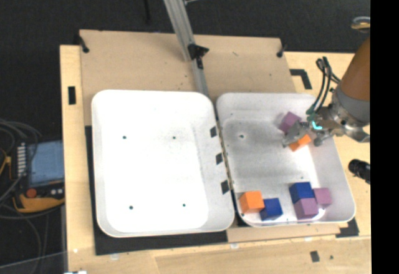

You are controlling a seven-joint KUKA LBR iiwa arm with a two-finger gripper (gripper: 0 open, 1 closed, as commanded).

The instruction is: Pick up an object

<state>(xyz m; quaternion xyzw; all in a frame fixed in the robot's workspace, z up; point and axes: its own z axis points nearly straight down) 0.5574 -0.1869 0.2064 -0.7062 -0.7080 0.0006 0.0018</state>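
Blocks lie in the right bin [237, 141], and the jaws [303, 135] sit low over its upper right part, with a small orange block [302, 142] right at their tips. Whether the jaws are closed on that block or merely resting against it cannot be told from this angle. A mauve block [289, 122], matte and cube-like, lies just beside them to the upper left. Behind the jaws, the grey wrist and its orange band rise toward the right edge, with dark cables looping above. Along the bin's lower wall sit an orange cube [252, 201] touching a blue cube [272, 208], and further right a blue block [301, 191] packed against two purple ones [307, 207] [323, 196]. The left bin [156, 160] is smooth white plastic with rounded corners. Both bins rest on a pale wooden desk [243, 60].
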